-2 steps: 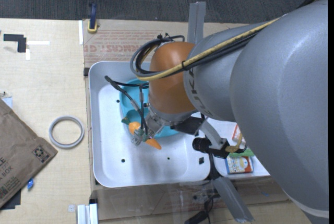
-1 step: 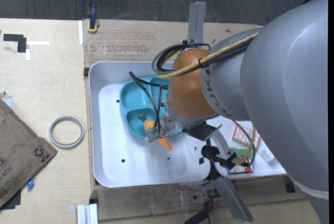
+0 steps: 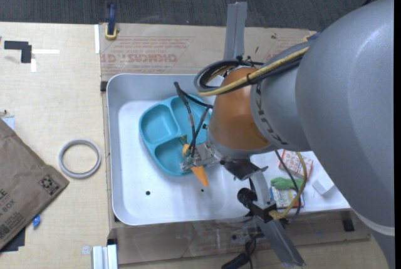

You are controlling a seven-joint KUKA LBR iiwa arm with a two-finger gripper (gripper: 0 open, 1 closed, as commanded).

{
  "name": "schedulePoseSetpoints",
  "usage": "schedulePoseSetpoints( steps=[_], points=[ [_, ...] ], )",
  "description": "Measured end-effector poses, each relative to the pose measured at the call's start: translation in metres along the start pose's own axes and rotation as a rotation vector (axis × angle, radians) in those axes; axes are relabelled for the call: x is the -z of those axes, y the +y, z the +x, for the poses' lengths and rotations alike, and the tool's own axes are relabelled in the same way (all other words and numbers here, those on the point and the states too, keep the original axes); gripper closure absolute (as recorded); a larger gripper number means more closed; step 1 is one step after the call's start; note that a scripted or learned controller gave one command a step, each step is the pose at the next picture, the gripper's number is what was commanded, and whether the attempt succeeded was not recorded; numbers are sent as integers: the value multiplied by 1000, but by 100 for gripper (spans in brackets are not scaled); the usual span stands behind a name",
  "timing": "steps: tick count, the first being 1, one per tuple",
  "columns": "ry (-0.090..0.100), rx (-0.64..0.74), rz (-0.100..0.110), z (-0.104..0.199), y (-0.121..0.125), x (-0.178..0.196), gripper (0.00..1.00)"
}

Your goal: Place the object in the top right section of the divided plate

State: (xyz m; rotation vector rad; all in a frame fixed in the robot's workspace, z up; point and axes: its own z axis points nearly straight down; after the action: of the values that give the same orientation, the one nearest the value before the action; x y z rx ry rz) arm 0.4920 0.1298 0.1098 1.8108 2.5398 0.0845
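Note:
A teal divided plate [image 3: 164, 136] lies in the left white bin [image 3: 135, 199], its right part hidden under the arm. My gripper [image 3: 191, 162] hangs over the plate's lower right rim, below the orange wrist band. A small orange carrot-like object [image 3: 200, 175] pokes out just under the gripper, at the plate's edge and over the bin floor. Whether it is gripped or merely lying there cannot be made out. A bit of orange and yellow [image 3: 187, 149] also shows by the gripper over the plate's lower section.
The grey arm covers most of the right bin, where a green item [image 3: 285, 183] and a printed packet [image 3: 293, 167] show. A tape roll [image 3: 79, 157] and a brown box [image 3: 22, 189] lie on the bench at left. Cardboard [image 3: 166, 51] lies behind the bins.

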Motion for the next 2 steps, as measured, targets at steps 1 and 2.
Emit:
schedulePoseSetpoints(
  steps=[1,2],
  points=[
    [-11,157,62,12,43,-7,100],
    [-12,157,68,10,43,-1,100]
  ],
)
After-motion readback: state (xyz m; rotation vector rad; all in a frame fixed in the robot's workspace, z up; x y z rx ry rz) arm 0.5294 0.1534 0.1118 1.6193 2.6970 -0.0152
